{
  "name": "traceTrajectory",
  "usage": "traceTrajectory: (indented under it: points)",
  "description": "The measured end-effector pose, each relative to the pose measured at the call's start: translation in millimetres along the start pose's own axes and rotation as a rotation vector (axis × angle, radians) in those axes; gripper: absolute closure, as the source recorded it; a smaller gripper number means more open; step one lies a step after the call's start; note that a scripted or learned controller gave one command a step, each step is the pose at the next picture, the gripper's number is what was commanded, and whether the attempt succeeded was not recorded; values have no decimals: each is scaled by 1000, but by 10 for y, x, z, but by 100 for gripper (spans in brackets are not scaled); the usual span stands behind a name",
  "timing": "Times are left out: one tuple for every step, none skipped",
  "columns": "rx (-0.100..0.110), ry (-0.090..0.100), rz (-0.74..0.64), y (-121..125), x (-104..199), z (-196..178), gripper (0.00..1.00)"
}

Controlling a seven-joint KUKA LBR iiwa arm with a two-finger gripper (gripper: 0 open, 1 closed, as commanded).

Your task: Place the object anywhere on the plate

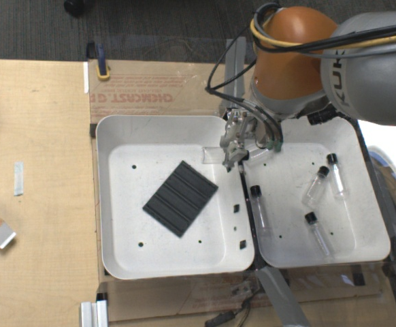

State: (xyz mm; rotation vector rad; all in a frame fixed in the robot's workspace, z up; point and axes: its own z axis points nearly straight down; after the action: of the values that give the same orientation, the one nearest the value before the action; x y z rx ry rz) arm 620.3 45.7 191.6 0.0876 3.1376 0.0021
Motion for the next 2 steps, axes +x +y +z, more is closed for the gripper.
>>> traceTrajectory:
  points:
    - [-1, -2, -418, -342, -48, -382, 100]
    - [-1, 0, -581, -419, -212, 0, 100]
